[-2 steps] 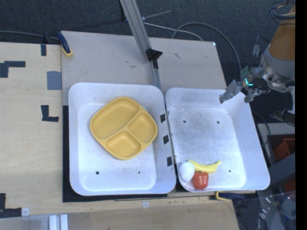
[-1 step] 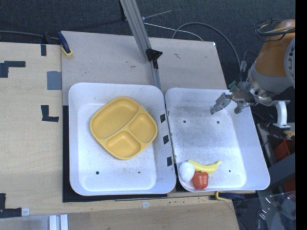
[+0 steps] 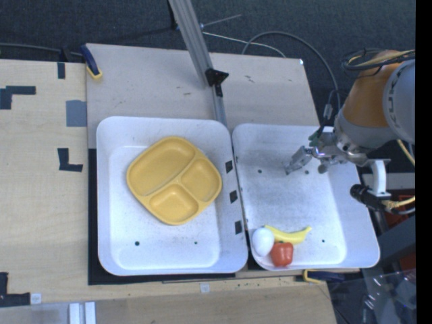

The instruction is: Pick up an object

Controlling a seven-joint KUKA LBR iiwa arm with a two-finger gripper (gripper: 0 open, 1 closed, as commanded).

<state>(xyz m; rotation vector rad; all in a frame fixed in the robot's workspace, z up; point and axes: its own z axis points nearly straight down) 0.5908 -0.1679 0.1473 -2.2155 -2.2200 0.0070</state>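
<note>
Two shallow white bins sit side by side on the desk. Left bin: one yellow three-compartment plate, lying flat, slightly toward the bin's 11 o'clock, rotated so its corners point off-square. Right bin: three small things bunched at its 7 o'clock corner. White egg-shaped object sits leftmost, against the bin's left wall. Yellow banana lies just to the 2 o'clock of the egg, touching it or nearly so, tips curved upward in the view. Red object, tomato- or pepper-like, sits right below the banana, at 4 o'clock from the egg, touching both as far as can be told.

Arm enters from 3 o'clock, grey body, orange band visible above the wrist. Pincer hangs over the upper half of the right bin, at about 1 o'clock of the bin's centre, well apart from the three objects. Two fingers show spread apart, pointing toward 8 o'clock; nothing between them.

Grey metal strut runs down from 12 o'clock and ends at a black bracket near the seam between the two bins. Blue-and-yellow clamp sits at the desk panel's 10 o'clock corner. Thin cables loop over the panel behind the right bin.
</note>
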